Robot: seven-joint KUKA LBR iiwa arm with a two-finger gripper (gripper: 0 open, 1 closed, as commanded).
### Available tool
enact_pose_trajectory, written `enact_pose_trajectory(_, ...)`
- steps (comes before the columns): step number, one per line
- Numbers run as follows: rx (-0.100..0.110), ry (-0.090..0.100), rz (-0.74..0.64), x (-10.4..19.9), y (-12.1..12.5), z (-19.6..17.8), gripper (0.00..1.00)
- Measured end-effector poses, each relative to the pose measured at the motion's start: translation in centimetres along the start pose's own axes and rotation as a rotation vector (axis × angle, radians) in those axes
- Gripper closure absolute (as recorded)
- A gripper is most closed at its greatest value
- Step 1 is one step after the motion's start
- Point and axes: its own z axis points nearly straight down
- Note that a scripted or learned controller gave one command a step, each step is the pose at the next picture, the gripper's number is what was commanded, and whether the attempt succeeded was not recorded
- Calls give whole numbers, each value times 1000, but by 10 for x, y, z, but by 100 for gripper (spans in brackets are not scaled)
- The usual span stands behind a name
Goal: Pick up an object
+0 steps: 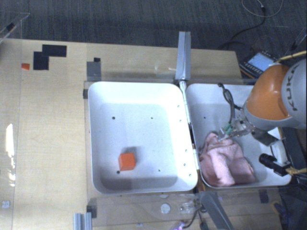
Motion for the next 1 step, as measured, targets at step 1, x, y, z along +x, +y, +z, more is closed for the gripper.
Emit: enact_pose_trajectory(1, 20, 10, 78, 30, 12, -82, 100)
